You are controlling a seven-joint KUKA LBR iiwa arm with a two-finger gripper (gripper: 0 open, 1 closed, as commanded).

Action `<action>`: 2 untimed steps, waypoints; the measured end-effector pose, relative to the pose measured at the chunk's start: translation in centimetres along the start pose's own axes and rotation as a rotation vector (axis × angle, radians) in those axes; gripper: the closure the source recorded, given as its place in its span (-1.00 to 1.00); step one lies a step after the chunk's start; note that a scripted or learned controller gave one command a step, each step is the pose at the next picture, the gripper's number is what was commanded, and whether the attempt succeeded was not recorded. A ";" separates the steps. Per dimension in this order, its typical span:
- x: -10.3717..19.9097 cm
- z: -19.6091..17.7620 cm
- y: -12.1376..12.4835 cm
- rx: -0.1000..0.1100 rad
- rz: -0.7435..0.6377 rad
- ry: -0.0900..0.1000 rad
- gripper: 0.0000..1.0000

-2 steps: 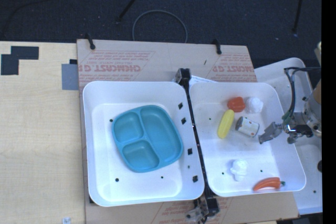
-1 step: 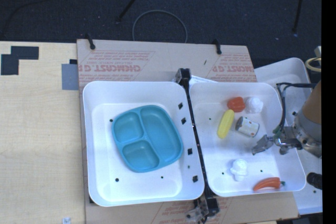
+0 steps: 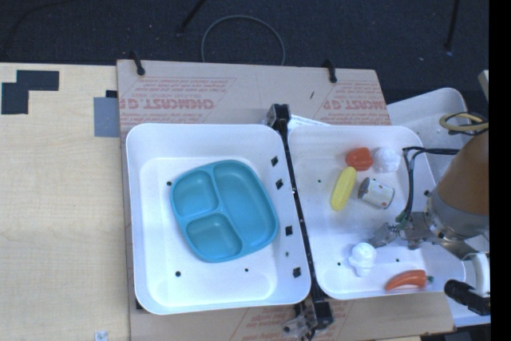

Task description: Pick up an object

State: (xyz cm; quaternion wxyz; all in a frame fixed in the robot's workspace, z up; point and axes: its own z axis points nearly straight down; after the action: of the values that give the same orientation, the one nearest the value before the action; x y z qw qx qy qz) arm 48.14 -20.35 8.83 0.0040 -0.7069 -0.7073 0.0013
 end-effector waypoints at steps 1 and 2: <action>-0.2 -1.3 0.1 -0.003 0.006 -0.001 1.00; -0.5 -7.6 0.2 -0.011 0.000 -0.005 1.00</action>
State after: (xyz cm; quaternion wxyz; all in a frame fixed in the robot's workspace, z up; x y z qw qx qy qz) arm 48.37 -20.90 16.42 -0.0016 -0.7069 -0.7073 -0.0007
